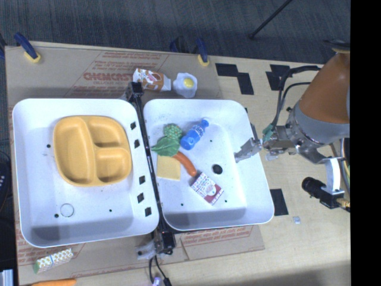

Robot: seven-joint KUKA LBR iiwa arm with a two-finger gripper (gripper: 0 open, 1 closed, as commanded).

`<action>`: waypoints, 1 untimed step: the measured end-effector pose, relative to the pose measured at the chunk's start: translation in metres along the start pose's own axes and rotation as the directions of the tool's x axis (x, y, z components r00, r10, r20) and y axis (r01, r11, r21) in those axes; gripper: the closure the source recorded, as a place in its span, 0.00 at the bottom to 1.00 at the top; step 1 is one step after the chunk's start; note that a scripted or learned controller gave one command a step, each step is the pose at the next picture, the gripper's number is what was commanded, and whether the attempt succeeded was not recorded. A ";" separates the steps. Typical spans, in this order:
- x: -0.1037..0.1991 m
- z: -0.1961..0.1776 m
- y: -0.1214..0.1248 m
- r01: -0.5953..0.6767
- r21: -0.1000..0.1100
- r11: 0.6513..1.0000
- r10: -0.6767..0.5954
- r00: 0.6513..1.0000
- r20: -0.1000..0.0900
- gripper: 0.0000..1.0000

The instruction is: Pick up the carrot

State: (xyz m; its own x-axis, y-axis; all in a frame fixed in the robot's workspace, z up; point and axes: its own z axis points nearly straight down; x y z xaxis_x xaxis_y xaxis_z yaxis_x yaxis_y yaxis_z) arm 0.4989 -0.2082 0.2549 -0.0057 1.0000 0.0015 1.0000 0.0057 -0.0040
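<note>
My gripper [249, 149] hangs over the right rim of the right bin [253, 186], about midway along that edge, reaching in from the tabletop's right side. Nothing is between its fingers; how far apart they stand I cannot tell from this slant.

The carrot [185, 162] lies in the left half of the right bin, a short orange stick running diagonally, its upper end tucked under a green leafy piece [168, 140] near the bin's left wall. It is well apart from my gripper. Its lower end comes just beside a red and white packet [207, 188], which sits toward the bin's front. A pale yellow slice [168, 168] lies just beside the carrot on its left, close to the dividing wall. A blue bottle [194, 134] with a lighter cap lies tilted above the carrot, touching or nearly touching the green piece. A small dark round spot [216, 170] shows on the bin floor between the carrot and my gripper.

The left bin [30, 177] holds a yellow divided tray [92, 149] in its upper middle.

On the tabletop [262, 261] behind the bins, near the rear edge, sit a small brown and white carton [149, 79] and a yellow and white item [186, 84] just beside it.
</note>
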 end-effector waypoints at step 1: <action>-0.003 -0.111 0.021 0.074 -0.003 0.997 -0.074 0.997 0.003 0.00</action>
State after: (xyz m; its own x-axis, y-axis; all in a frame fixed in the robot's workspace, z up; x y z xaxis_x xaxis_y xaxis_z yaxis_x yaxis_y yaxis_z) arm 0.5199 -0.2113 0.3662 -0.0793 0.9968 -0.0014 0.9968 0.0793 -0.0004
